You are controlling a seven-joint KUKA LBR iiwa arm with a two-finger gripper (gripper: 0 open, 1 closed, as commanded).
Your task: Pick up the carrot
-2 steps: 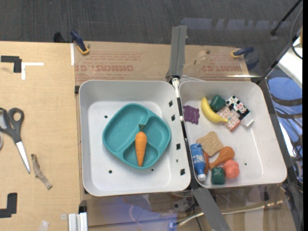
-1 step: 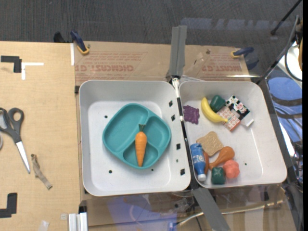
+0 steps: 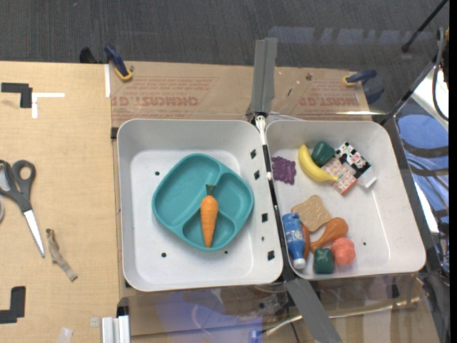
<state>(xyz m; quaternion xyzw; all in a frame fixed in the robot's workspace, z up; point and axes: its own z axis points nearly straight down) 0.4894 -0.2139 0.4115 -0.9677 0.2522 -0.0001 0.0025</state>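
We see the carrot [image 3: 208, 220] lying in the left bin [image 3: 136, 213]. It rests on a teal plate [image 3: 171, 199]. The plate is smooth and rounded, with low walls that split it into parts. The carrot lies in the lower part, with its top end just over the dividing wall. The carrot is bright orange and shaped like a long cone. It has a little dark green stem at the top, and its thin tip points to the near side of the bin.

Both bins are white, shallow and smooth. The right bin [image 3: 400, 213] holds small toys: a curved yellow banana [image 3: 312, 164], bumpy purple grapes [image 3: 283, 168], a tan bread slice [image 3: 311, 209] and a blue bottle [image 3: 293, 240].

Metal scissors [image 3: 21, 199] lie on the light brown worktop [image 3: 57, 156], well apart from the carrot.

We cannot tell if the gripper is released or clenched.
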